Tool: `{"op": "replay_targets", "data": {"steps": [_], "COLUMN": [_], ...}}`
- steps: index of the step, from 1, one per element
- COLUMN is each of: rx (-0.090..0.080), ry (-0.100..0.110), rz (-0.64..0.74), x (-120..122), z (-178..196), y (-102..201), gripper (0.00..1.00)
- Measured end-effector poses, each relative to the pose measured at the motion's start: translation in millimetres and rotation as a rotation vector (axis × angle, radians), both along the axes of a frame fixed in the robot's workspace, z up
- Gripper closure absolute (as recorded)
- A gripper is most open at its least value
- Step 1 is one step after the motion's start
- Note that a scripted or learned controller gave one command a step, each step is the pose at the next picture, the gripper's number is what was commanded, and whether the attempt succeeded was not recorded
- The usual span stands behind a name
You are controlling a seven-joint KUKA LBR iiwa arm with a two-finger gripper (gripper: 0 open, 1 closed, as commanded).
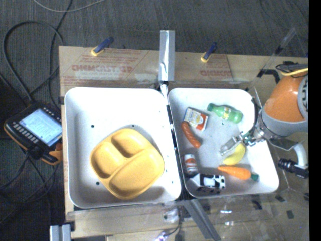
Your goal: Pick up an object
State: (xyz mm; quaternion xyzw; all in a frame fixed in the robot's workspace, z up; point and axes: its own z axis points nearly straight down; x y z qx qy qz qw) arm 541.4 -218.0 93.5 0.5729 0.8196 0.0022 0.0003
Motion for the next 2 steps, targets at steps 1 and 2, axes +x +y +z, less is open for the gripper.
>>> {"op": "replay_targets", "data": {"steps": [1, 2], "rx": [0.0, -0.006], "ry": [-0.002, 0.004], "rz": [0.001, -0.144], "x": [0.7, 13.6], "z": [8.9, 99.4], "y": [1.2, 21.6], "gripper": [1.0, 1.0]}}
